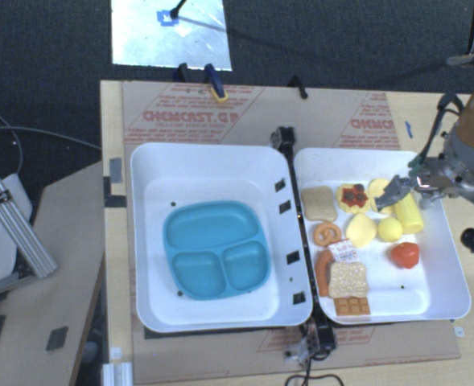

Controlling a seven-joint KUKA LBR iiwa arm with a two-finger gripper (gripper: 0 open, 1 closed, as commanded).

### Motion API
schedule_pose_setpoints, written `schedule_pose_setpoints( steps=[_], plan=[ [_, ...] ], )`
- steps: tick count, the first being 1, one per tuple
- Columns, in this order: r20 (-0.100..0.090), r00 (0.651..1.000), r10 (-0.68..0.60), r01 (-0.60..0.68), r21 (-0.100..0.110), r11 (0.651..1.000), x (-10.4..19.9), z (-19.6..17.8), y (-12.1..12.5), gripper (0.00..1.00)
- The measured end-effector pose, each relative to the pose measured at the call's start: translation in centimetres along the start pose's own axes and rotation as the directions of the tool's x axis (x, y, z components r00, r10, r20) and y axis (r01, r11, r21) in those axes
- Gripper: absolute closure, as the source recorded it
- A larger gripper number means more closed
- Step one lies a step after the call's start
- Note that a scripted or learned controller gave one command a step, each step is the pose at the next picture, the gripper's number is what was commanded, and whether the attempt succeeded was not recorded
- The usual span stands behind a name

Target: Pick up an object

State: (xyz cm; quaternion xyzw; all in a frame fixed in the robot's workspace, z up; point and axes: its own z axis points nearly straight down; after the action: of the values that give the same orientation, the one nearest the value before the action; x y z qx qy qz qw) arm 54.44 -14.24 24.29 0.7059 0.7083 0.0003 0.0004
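My gripper (394, 192) hangs over the upper middle of the right bin (442, 296), reaching in from the right. Just beneath and beside it are a pale yellow piece (378, 188) and a yellow cylinder (409, 214). Nothing in the view shows an object in its grasp. The bin holds several toy foods: a bread slice (319, 203), a red and yellow piece (353, 195), a pretzel (327, 234), a lemon (361, 230), a yellow ball (390, 229), a tomato (405, 254), a sausage (323, 273), a cracker (348, 279) and a waffle (352, 305).
The left bin (148, 183) holds a blue divided plate (216, 246). A black clip strip (293, 215) runs along the wall between the bins. A shiny sheet (171, 22) lies on the floor behind the bench, and an aluminium frame (11, 223) stands at the left.
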Motion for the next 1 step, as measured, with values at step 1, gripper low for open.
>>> schedule_pose_setpoints(
  steps=[1],
  plan=[
    [0.004, 1.000, 0.008, -0.008, -0.002, 1.000, -6.87, 16.23, -5.56, 0.00]
  ],
)
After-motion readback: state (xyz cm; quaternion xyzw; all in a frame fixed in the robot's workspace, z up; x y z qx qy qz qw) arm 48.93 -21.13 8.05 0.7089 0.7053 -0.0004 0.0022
